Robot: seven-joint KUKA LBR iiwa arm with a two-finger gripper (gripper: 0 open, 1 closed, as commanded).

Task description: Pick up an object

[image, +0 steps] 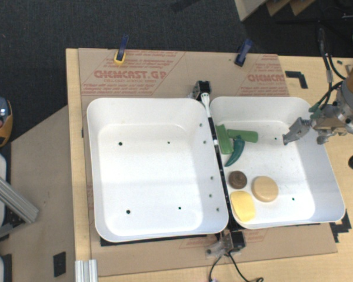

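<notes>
Approach step: gripper [295, 134] hangs over the right bin [323, 175], jaw state unreadable, apparently empty. Green object [235, 143] lies left; next move: shift over, descend.

Red lettering is showing on the brown cardboard sheet [165, 69] under the bins: "CHEMCAST G.P" is reading clearly at its upper left, with a smaller line beneath it staying too fine to read. The same red print is repeating at the upper right, partly cut off by the right bin [317, 157].
</notes>
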